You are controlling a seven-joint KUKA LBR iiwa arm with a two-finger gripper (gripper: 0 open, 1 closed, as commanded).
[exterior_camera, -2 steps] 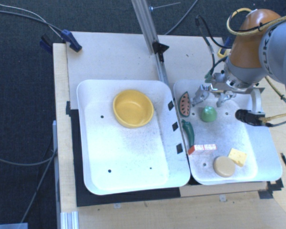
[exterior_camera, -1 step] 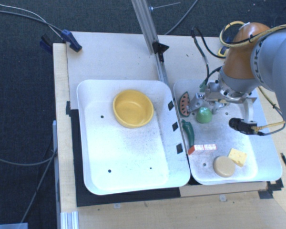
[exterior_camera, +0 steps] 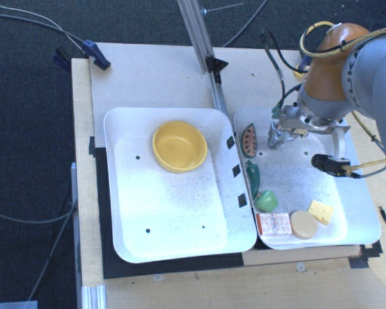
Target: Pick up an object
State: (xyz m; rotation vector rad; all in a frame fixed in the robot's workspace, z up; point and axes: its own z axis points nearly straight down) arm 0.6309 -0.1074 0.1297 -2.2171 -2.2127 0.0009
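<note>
The gripper (exterior_camera: 278, 136) hangs over the upper part of the right bin (exterior_camera: 347, 201), with its tip pointing down toward the bin floor. Nothing is seen between its fingers, and I cannot tell if they are apart or together, because the wrist covers them from above.

The objects lie to the left of the gripper and nearer the camera than it. A watermelon slice (exterior_camera: 248, 140) is just beside it to the left, against the bin's left wall. Below that lie a green pepper (exterior_camera: 253, 177) and a green round fruit (exterior_camera: 266, 201), close to each other. Along the near edge are a red and white packet (exterior_camera: 273, 224), a round beige disc (exterior_camera: 303, 224) touching it, and a yellow cheese wedge (exterior_camera: 320, 212) just beside the disc. All of them are apart from the gripper.

In the left bin (exterior_camera: 174, 237) a yellow bowl (exterior_camera: 179, 146) stands upright in the upper part.

The arm's upper body is cut off by the right edge. A black part (exterior_camera: 329, 165) with a yellow cable hangs over the right bin; what it is I cannot make out.

Both bins rest on a pale wooden bench (exterior_camera: 141, 76), with a dark carpet (exterior_camera: 26, 140) around it. A blue clamp (exterior_camera: 96, 53) sits at the bench's far left corner, and a metal pole (exterior_camera: 196, 24) runs down between the bins.
</note>
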